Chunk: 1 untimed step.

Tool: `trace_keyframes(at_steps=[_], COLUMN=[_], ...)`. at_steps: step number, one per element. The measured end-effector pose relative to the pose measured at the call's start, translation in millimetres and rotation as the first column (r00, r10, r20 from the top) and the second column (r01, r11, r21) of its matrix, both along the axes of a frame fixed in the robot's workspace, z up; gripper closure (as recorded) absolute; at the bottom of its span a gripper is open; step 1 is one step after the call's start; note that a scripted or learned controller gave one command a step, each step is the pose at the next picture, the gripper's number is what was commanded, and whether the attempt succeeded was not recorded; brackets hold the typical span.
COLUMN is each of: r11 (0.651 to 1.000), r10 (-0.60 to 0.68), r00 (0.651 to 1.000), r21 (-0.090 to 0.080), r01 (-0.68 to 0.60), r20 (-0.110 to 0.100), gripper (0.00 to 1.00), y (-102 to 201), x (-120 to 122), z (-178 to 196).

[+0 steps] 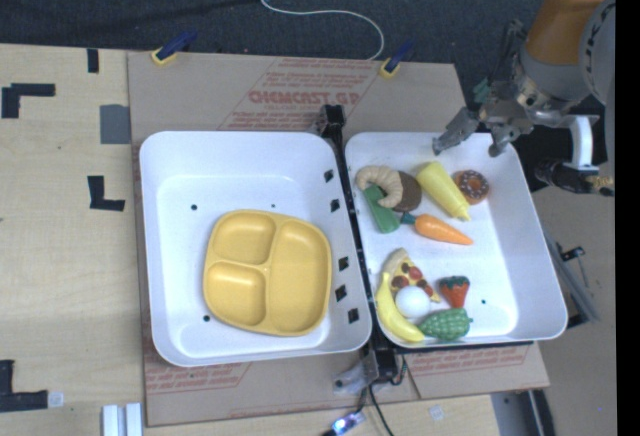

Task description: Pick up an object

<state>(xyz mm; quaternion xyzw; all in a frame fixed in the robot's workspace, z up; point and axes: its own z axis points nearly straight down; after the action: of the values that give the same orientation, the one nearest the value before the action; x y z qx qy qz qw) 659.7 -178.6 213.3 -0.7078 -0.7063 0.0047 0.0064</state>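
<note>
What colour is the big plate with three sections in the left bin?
Yellow. The divided plate shows plainly in the camera view.

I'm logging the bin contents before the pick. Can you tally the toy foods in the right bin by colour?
Yellow: 2, corn, banana
Orange: 1, carrot
Green: 2, pepper, leafy piece
Red: 1, strawberry
White: 1, egg
Brown or tan: 2, croissant, doughnut
Mixed: 1, pizza slice
Total: 10

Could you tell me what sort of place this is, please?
Probably a robot lab's test bench: two white bins taped on cardboard, toy food such as a carrot, and a grey arm reaching in.
</note>
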Motion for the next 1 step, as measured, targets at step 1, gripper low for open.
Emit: trace_keyframes(at_steps=[1], r11=[1.000], r10=[0.003], r00=[1.000], r21=[-0.002], r01=[-0.003], r20=[0.014], gripper=[0.00], y=[0.5], x=[3.0], z=[9.6])
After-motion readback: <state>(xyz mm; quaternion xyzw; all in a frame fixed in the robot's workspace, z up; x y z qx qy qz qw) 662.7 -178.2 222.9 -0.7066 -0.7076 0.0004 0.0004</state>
